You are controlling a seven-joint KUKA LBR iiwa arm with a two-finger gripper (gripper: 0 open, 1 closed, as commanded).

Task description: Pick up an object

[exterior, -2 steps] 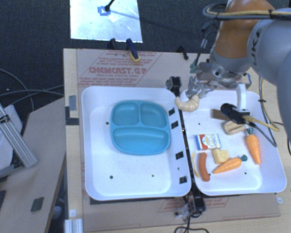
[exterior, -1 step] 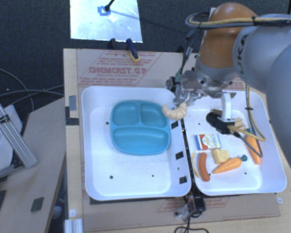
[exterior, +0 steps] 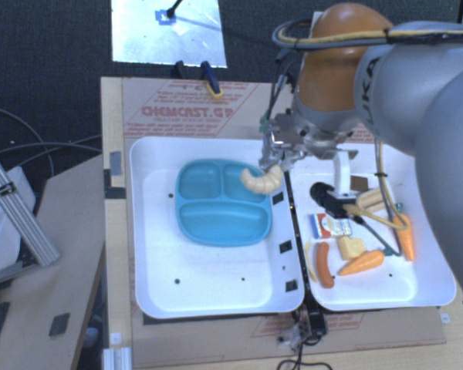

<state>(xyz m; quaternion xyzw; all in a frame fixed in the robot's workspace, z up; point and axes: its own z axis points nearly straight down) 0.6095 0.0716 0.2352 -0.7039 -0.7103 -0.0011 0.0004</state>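
Camera view: we are seeing gripper point(exterior: 275, 156) clamping croissant point(exterior: 262, 179), hanging just below it, over blue divided plate point(exterior: 220, 222).

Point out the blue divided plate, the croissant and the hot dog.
blue divided plate point(exterior: 216, 226), camera view, floor of its large front compartment.
croissant point(exterior: 262, 180), camera view, middle of its curved body.
hot dog point(exterior: 324, 264), camera view, middle of its length.

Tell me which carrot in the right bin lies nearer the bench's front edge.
The carrot lying almost crosswise beside the cheese wedge; the other carrot runs lengthwise by the bin's right side.
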